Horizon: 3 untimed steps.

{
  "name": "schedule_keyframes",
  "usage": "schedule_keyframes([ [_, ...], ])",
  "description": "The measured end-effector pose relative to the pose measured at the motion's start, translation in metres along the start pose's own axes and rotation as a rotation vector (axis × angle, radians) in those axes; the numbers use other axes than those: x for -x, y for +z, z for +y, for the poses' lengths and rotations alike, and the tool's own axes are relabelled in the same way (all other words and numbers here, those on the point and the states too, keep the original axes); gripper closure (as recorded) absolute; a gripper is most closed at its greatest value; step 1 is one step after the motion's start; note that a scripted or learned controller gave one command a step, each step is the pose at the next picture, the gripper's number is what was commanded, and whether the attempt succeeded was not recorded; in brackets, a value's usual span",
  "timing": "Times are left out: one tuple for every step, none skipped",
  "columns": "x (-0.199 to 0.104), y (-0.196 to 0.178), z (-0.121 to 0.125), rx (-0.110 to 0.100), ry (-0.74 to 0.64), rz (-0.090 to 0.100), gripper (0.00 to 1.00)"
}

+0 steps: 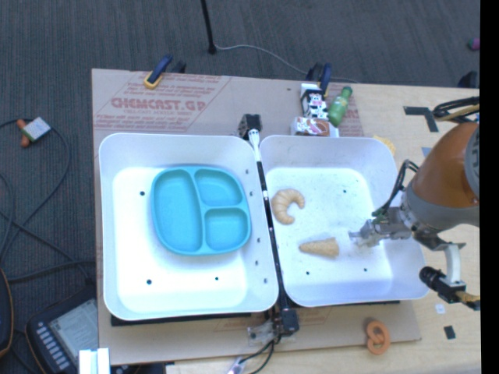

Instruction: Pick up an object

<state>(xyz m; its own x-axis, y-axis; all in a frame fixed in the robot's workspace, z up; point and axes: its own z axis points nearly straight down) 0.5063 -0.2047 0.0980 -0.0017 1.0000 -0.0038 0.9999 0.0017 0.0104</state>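
We locate the end effector (pixel 365 236) low inside the right bin (pixel 374 156), near that bin's right wall, at the end of the grey arm (pixel 437 209) with its orange band. Whether it is spread or pressed together we cannot tell (the tip is small and blurred in this view).

Two food-shaped objects lie on the floor of the right bin. The cone-shaped pastry piece (pixel 320 247) lies just left of the end effector, near it but apart from it. The croissant (pixel 286 204) lies further up and to the left, near the divider between the bins.

The left bin (pixel 117 150) carries a blue three-compartment plate (pixel 200 209).

Both bins rest on a cardboard sheet (pixel 125 92) on the counter. Its red print partly reads "CHEMCAST" (the remainder is not legible). A green bottle (pixel 339 105) lies behind the right bin, beside a small printed package (pixel 313 115) whose text is unreadable.
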Motion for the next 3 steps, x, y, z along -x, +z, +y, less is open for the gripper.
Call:
schedule_keyframes([
  [-0.099, -0.044, 0.034, -0.01, -0.001, 0.005, 1.0],
  [-0.068, -0.052, 0.13, -0.009, 0.001, 0.001, 1.0],
  [-0.132, -0.086, 0.053, -0.011, 0.0, 0.004, 1.0],
])
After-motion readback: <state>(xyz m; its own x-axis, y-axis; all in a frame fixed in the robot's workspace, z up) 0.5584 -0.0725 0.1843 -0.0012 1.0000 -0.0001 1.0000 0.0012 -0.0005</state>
